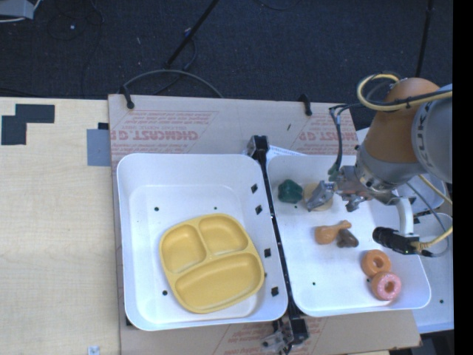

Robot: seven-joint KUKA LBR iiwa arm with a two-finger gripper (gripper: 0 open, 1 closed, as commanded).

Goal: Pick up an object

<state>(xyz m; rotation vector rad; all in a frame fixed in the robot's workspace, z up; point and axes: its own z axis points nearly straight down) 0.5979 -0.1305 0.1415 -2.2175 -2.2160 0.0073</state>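
My gripper (322, 196) hangs low over the back of the right bin (347, 302), reaching in from the right. A dark green lump (290, 191) lies just left of it. A pale yellowish item (312, 198) peeks out under the gripper's tip, mostly hidden. Below the gripper, toward the front, rests an orange and brown piece (334, 234). Two doughnuts sit at the bin's front right: an orange one (376, 262) and a pink one (386, 286).
The left bin (148, 191) carries a yellow divided plate (213, 262). A black divider (267, 220) runs between the bins. The arm's orange-banded wrist (395, 135) and its cables loom over the right bin's back right corner.
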